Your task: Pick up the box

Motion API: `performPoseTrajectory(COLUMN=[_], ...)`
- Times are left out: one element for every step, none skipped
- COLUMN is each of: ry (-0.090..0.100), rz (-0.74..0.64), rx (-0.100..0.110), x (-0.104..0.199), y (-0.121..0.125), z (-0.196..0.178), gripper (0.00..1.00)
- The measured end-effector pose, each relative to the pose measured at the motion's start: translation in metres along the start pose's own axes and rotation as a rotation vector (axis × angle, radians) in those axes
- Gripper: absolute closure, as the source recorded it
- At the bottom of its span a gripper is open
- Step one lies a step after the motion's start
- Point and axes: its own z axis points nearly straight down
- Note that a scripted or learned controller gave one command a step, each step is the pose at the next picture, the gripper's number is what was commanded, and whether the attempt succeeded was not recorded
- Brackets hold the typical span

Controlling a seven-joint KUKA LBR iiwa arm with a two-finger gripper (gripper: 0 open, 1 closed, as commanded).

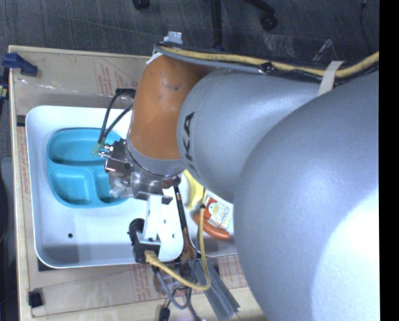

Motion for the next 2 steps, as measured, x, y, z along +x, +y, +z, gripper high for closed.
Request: performPoseTrajectory(ry=[-0.006, -0.005], rz=[0.270, 0.029], rx=[0.007, 0.007], x=[0.038, 0.022], y=[-0.014, -0.008], z=[0.061, 0.133], gripper=[1.00, 1.00])
